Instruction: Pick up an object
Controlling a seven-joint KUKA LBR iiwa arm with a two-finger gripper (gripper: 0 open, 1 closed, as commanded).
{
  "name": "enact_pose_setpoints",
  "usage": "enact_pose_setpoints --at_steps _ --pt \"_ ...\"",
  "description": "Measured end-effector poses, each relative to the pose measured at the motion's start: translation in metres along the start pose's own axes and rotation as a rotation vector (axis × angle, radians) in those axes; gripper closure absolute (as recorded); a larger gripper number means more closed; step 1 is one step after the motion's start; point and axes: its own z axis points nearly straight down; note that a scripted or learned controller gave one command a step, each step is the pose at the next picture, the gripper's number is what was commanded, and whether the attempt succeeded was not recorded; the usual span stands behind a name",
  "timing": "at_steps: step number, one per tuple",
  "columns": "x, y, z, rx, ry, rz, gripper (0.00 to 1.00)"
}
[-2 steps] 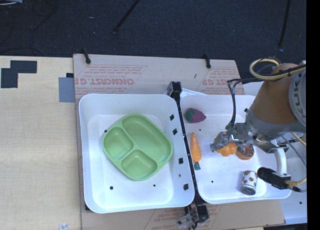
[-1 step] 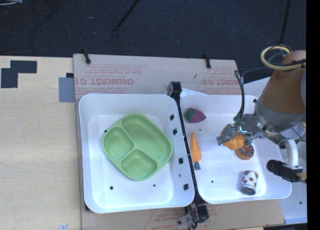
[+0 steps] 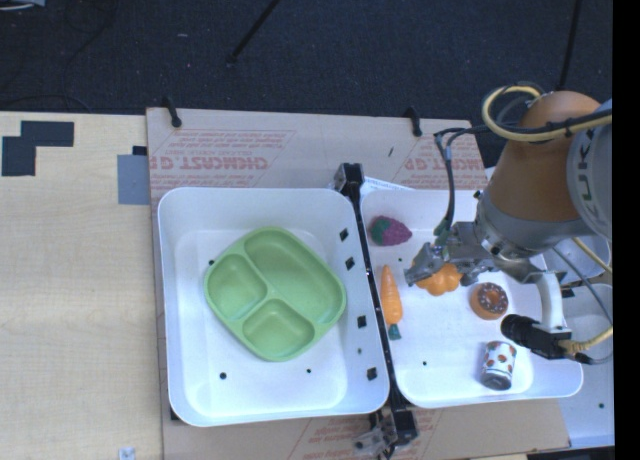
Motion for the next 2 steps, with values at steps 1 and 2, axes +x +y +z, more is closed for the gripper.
enact_pose_setpoints --at_steps 1,2 --pt "0.040 0.013 -0.003 0.001 0.001 0.000 1.00" --pt "0.089 0.038 0.001 0.001 0.001 -0.001 1.00"
